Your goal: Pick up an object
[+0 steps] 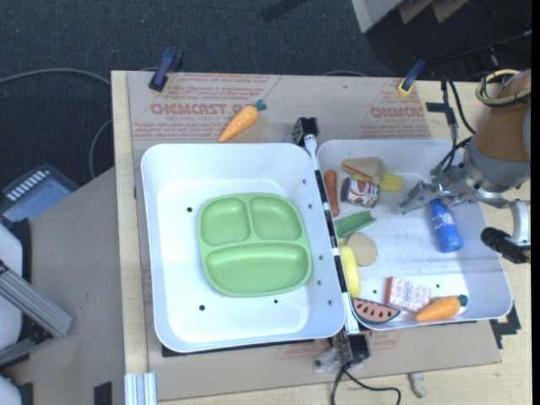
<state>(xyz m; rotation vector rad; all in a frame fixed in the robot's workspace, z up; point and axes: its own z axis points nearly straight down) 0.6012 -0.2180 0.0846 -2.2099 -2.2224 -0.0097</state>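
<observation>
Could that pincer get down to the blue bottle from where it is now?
Probably yes. The pincer hangs in the right bin just beside the blue bottle, which lies uncovered on the floor.

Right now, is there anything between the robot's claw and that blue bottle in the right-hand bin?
Nothing visible. The gripper hangs over the right bin just left of the blue bottle, with bare bin floor between them. The nearest other thing, a red and white can, lies on the gripper's far side.

Fixed overhead camera, slanted down over both bins (160, 226).
</observation>
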